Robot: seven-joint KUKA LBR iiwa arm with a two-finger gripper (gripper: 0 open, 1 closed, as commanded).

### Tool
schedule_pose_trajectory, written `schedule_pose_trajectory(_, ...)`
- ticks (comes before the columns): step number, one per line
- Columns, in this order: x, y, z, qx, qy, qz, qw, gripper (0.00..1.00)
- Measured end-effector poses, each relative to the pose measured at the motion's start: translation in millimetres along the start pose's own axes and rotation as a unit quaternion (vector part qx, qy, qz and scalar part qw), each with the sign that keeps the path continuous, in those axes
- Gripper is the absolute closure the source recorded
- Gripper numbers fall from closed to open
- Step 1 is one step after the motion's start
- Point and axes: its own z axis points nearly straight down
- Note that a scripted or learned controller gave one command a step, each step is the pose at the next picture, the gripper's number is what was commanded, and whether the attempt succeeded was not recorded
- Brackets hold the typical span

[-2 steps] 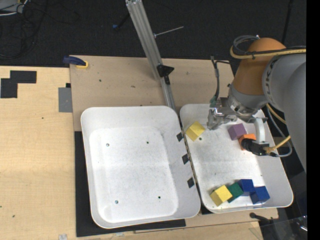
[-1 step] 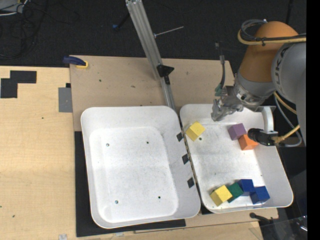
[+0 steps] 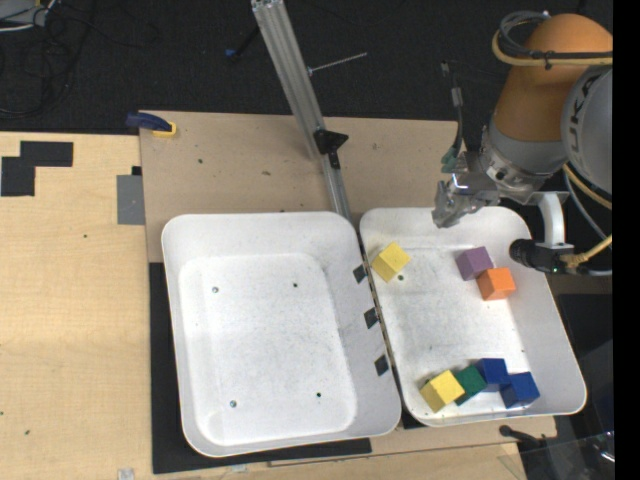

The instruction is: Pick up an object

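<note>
Blocks in right bin (image 3: pixel 560 353) — two yellow, two blue, one purple, orange, green.

Bins (image 3: pixel 265 423): white plastic, smooth, faint sheen, finely speckled. Surface (image 3: pixel 70 298): pale wood board, matt. Blocks (image 3: pixel 390 261): solid colour, matt, smooth faces. Slanted rail (image 3: pixel 290 63): ribbed bare metal, dull shine. Arm shell (image 3: pixel 545 78): orange band glossy, grey casing smooth. Gripper (image 3: pixel 455 203): bare metal, slightly reflective.
</note>
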Motion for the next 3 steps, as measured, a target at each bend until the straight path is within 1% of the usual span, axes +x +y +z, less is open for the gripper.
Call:
schedule_pose_trajectory(1,-1.9,0.4,-33.1,0.001,0.0,-0.001,1.0,1.0)
schedule_pose_trajectory(2,43.8,-21.7,-13.1,0.005,0.001,-0.001,1.0,1.0)
schedule_pose_trajectory(3,97.4,-39.5,2.2,0.005,0.001,-0.001,1.0,1.0)
